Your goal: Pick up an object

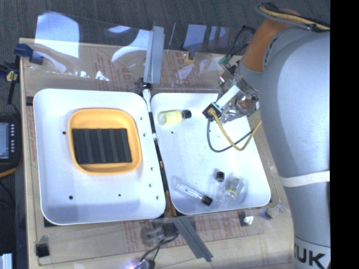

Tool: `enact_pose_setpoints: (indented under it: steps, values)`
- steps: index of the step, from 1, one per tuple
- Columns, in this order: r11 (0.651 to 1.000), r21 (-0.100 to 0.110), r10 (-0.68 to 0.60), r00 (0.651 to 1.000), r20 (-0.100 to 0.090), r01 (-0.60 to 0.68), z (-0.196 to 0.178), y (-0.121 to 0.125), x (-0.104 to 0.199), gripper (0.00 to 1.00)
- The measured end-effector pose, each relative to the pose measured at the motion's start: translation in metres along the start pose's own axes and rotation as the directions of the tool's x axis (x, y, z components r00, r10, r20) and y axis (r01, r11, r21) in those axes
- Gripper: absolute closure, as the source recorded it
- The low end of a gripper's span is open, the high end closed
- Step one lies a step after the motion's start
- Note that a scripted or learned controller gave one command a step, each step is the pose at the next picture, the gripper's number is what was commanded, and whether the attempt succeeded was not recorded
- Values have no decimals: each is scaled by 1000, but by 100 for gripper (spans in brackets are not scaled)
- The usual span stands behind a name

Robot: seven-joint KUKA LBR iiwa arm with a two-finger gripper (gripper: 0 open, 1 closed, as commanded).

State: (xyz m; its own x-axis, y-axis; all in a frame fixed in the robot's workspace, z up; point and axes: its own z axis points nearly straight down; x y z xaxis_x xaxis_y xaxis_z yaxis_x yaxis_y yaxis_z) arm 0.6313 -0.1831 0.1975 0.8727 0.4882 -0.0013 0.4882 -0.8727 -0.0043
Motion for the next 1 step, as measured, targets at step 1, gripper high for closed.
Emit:
enact_pose_setpoints:
  steps: [1]
  values:
    - [980, 3, 201, 980, 5, -201, 108, -58, 34, 100]
